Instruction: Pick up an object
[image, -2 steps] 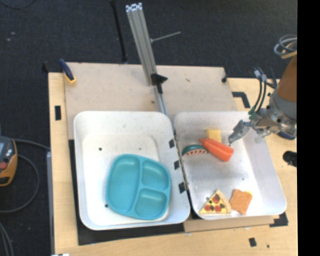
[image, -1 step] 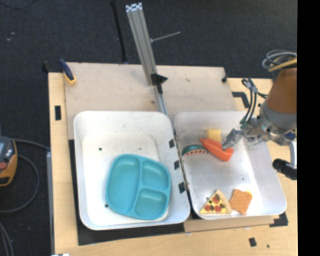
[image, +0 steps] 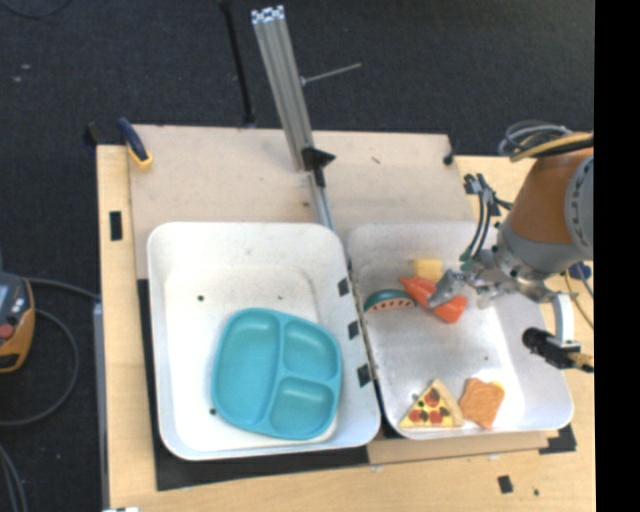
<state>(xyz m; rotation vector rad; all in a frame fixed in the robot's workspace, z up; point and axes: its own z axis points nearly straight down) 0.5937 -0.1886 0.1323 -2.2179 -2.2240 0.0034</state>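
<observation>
The right bin (image: 520, 395) holds several small items. A red-orange carrot-like piece (image: 436, 298) lies near its upper middle, with a yellow piece (image: 428, 268) just behind it and a teal curved piece (image: 381, 300) to its left. A toy pizza slice (image: 432, 407) and an orange piece (image: 483, 402) rest at the bin's front edge. My gripper (image: 462, 288) is low over the right end of the red-orange piece, touching or nearly touching it. The arm's orange band (image: 545, 200) rises behind it on the right.
In the left bin (image: 190, 250) lies a blue divided plate (image: 278, 373). A slanted metal post (image: 290, 100) stands behind the bins. Cables and a black fitting (image: 545, 345) hang off the wrist over the right bin's right side.
</observation>
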